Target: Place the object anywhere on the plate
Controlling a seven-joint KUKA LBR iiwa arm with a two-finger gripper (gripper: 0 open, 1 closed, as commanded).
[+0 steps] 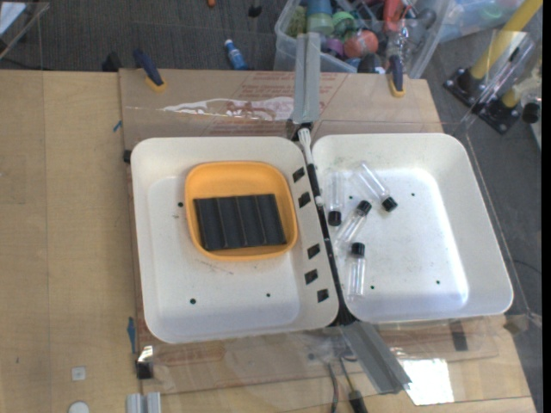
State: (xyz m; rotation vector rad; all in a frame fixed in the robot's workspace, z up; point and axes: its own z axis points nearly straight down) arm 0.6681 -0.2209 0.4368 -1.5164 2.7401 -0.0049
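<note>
Fingers first: wide or narrow, can't tell from this shot, so no call on a grip.

Moving outward to the bins. Left bin [224,304] carries the orange plate [207,179], sitting toward the bin's upper middle. On the plate lies a black ridged block [239,222], flat, roughly centred and inside the rim on all sides, w/ orange showing round it. It's lying free, nothing holding it.

Right bin [430,256]: a scatter of clear vials w/ black caps [372,181], bunched in the left half near the divider. Some touch or cross, one lies a bit lower and apart. None is anywhere near the plate.

Progress call, and this is judgement: if the black block is the object, the job looks done, since it's fully on the plate and "anywhere" is all that's asked. If the object is one of the vials, then nothing's done yet: pick, carry across the divider and set down are all still to come. Can't say for sure which. The block on the plate points to a finished state, imo.

Further out: the wooden counter [60,231] round both bins, and a clear tub of coloured bits [422,26] up top on the floor side, not part of this.
</note>
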